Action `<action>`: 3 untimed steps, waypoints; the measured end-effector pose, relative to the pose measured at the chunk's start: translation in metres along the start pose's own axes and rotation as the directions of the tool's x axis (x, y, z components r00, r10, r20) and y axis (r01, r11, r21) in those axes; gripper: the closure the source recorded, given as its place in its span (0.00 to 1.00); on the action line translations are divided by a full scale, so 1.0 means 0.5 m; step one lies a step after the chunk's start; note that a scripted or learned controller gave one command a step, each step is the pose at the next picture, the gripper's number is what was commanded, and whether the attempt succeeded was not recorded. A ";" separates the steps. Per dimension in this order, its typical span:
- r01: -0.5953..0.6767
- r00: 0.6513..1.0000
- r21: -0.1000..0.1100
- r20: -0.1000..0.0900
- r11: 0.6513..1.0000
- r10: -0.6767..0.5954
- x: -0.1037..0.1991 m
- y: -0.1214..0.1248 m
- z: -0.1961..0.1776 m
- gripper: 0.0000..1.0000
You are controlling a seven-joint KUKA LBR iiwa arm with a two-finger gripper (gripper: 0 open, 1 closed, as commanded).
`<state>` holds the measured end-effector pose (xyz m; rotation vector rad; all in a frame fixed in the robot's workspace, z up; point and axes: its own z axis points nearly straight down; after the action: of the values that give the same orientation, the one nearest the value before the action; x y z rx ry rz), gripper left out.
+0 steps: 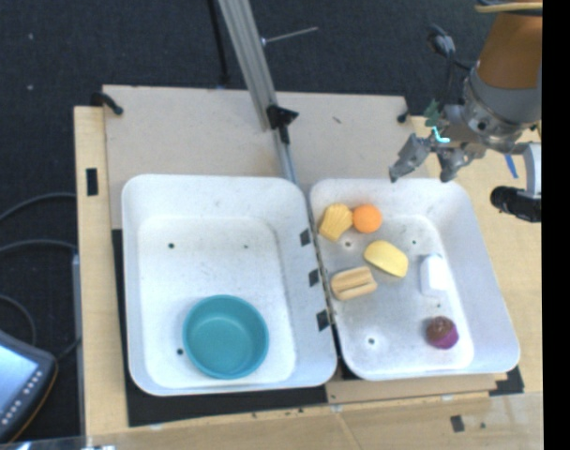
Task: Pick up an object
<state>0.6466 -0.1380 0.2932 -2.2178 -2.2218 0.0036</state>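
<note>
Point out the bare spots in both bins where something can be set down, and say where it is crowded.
Left bin: bare across the far half and right side; the teal bowl fills the near middle. Right bin: bare floor near its front left, between the bread roll and purple fruit. Crowded at its far left: yellow piece, orange, lemon-shaped piece. White object sits right.

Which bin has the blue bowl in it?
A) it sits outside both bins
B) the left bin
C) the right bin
B: the blue bowl sits in the near part of the left bin, while the right bin holds the small food-like pieces.
</note>
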 end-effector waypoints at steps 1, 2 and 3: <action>0.001 1.000 -0.004 0.002 1.000 -0.001 0.000 0.001 -0.006 0.00; -0.003 1.000 0.000 0.002 1.000 0.003 -0.014 -0.001 0.082 0.00; -0.002 1.000 0.001 0.002 1.000 0.002 -0.016 0.018 0.192 0.00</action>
<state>0.6555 -0.1462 0.1969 -2.2208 -2.2203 0.0064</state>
